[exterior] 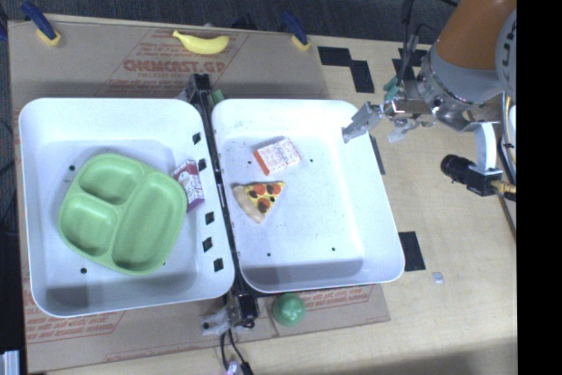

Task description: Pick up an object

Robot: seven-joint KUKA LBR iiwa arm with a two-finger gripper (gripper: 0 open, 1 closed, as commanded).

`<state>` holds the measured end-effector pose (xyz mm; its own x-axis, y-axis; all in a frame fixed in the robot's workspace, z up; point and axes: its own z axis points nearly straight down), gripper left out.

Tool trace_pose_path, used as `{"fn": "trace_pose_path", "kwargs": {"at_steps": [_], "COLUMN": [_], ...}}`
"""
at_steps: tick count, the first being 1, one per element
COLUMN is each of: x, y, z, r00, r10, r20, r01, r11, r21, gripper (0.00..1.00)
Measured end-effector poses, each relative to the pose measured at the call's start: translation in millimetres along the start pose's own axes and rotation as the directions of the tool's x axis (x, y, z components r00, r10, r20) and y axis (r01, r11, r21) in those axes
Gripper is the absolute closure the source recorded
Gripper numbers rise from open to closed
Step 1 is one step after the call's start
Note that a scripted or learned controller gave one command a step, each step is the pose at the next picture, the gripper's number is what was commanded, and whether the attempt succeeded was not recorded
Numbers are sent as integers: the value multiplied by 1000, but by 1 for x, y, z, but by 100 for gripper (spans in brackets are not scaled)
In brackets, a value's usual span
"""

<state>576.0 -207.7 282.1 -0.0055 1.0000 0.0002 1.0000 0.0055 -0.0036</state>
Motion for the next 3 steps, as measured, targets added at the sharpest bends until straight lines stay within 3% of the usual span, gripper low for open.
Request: {"fn": "trace_pose_path", "kwargs": {"at_steps": [1, 2, 3], "x": [17, 47, 114], "y": [-15, -99, -52], "z": [124, 191, 191], "r00": [1000, 1000, 1000], "r10": [-1, -2, -5], "r20": [-1, -2, -2], "r01": [1, 2, 5], "r11": [1000, 1000, 1000], "r21": [4, 2, -1], "gripper": [0, 0, 0]}}
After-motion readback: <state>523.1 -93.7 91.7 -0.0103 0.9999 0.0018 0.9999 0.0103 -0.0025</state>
